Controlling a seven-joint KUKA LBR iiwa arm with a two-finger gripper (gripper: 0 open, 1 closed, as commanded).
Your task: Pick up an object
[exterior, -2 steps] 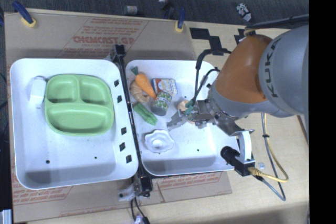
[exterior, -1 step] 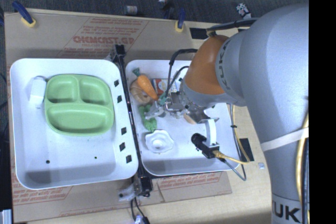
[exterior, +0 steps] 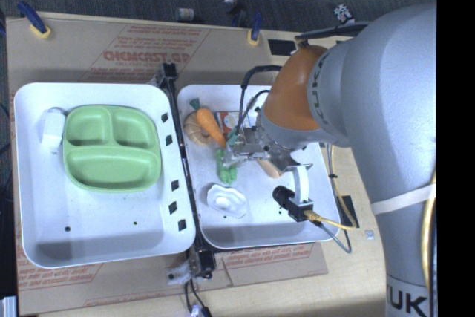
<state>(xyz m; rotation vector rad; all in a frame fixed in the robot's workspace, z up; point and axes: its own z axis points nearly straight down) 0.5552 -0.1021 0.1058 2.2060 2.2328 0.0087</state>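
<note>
Over the right bin (exterior: 256, 237) the grey arm (exterior: 386, 108) bends down from the right side of the bench, its orange band (exterior: 293, 96) just above the wrist. The gripper (exterior: 239, 148) sits low among the objects in the middle of that bin, pointing toward the bin's left half. Whether its fingers are apart or together I cannot tell from where I stand; the metal parts blur together and the wrist covers much of them. Nothing can be seen clamped between them.

Right beside the gripper's tip lies a green toy (exterior: 226, 168), a short stalk-like piece, touching or nearly touching the metal. Just above and to the left is an orange carrot (exterior: 209, 125), lying at a slant across a tan rounded object (exterior: 195, 131). A small printed packet (exterior: 226, 119) sits behind the carrot near the bin's far wall. Closer to the front of the bin lies a white crumpled-looking piece (exterior: 226, 200), well clear of the gripper. A tan piece (exterior: 269, 168) peeks out from under the wrist.

The left bin (exterior: 89, 245) holds a green divided plate (exterior: 111, 147) with three compartments, and a white cylinder (exterior: 52, 127) just beside its left edge. Both bins rest on a cardboard sheet (exterior: 133, 48).
</note>
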